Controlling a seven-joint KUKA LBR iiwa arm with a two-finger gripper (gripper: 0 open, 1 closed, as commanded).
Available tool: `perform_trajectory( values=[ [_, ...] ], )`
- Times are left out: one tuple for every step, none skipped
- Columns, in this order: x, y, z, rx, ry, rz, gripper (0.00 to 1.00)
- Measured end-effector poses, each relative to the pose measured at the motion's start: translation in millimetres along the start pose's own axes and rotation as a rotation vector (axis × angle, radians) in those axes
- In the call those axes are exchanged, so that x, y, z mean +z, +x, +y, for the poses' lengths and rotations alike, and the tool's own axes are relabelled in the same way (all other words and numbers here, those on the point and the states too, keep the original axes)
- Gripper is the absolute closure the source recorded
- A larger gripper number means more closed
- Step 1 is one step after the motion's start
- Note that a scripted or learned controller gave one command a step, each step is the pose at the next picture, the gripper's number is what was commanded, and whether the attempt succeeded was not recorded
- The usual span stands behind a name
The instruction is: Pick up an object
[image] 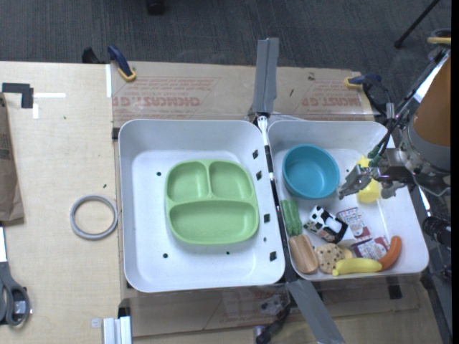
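Two shallow white plastic bins are sitting side by side on the bench, the left bin (136, 213) holding a smooth pale-green plate (211, 201) with three compartments, rounded at the corners and lying flat near the middle. The right bin (326, 130) is carrying the clutter: a round blue bowl (310, 170), glossy and upright, is resting toward the far left corner, and a slim green vegetable (290, 216) is lying along the left wall just below it. Beside that a small black-and-white toy cow (328, 223) is standing next to two flat red-and-white packets (362, 235). Along the near edge a hot dog (303, 253), a round tan cookie (330, 257), a curved yellow banana (358, 266) and an orange carrot (391, 251) are crowding together, touching or nearly so. The gripper (361, 180) is reaching in from the right on the grey arm (its orange band is showing at the edge), hanging low over the right side of this bin, and a small yellow object (368, 190), soft-edged and rounded, is sitting right at its dark metal fingers; whether they are parted or clamped on it I cannot tell. A grey ring (94, 216) is lying on the pale wooden bench (57, 156) to the left.
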State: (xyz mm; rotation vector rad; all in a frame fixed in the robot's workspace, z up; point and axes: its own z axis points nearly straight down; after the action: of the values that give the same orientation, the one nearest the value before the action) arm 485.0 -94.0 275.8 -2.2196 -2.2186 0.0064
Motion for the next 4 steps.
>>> perform_trajectory(
  values=[
    [82.2, -59.8, 54.4, -0.189, -0.001, 0.001, 0.00],
    [185.4, -111.7, 81.9, -0.248, -0.003, 0.001, 0.00],
    [177.1, -113.8, 81.9, -0.243, -0.004, 0.000, 1.00],
    [177.2, -113.7, 81.9, -0.243, -0.003, 0.000, 0.00]
  ],
)
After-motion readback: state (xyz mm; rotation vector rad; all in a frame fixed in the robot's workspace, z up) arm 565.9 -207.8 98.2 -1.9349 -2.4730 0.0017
